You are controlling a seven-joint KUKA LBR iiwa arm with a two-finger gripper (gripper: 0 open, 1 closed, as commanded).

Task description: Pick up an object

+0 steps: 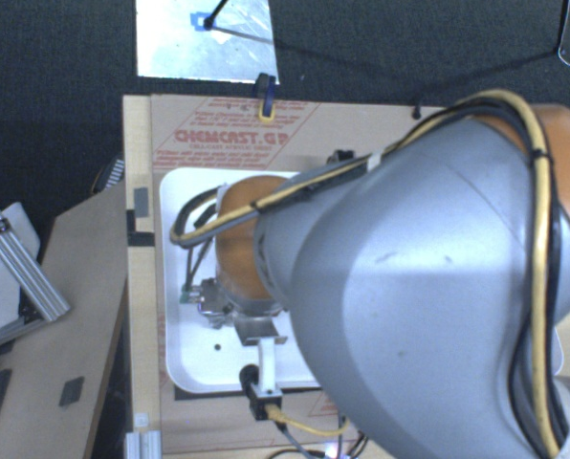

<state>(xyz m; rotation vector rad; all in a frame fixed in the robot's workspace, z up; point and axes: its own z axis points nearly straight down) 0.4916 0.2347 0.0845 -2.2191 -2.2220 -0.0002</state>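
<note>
a: what carries everything here?
b: a bench (84,285) with a tan top, and on it a brown sheet (237,132) printed in red letters.
a: and on that sheet?
b: a shallow white bin (185,185) sits on it, with the grey arm (419,285) covering most of the bin's right side. a small yellow and blue clip (265,98) rests at the sheet's far edge.
a: anything else on the bench?
b: a small dark square (72,391) lies on the tan top near the front left.

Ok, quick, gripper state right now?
Gripper: cannot be told; it is down in the left white bin, under the orange wrist band.
</note>
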